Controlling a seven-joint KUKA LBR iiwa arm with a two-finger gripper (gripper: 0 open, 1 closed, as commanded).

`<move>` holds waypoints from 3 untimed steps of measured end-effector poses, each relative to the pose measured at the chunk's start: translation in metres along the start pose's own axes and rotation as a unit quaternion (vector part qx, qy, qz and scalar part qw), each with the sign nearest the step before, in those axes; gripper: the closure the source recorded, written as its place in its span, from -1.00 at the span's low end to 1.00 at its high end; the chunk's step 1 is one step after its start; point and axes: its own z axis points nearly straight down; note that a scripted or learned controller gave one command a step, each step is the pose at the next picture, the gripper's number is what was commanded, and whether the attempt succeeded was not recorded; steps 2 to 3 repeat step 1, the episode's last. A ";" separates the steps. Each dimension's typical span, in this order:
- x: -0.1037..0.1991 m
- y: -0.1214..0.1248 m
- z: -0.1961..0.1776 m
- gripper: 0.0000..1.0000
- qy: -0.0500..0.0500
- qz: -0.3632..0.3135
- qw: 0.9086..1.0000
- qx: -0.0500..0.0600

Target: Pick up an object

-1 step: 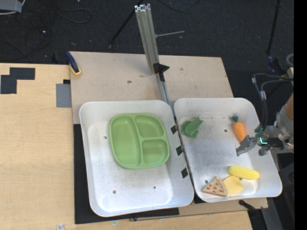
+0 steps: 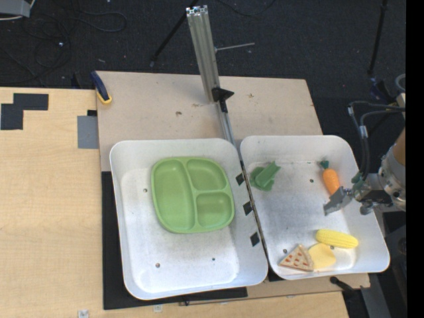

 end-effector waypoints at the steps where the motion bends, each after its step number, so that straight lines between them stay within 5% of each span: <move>1: 0.009 -0.006 0.054 -1.00 0.001 0.000 1.000 0.003; 3: 0.009 -0.006 0.054 -1.00 0.001 0.000 1.000 0.003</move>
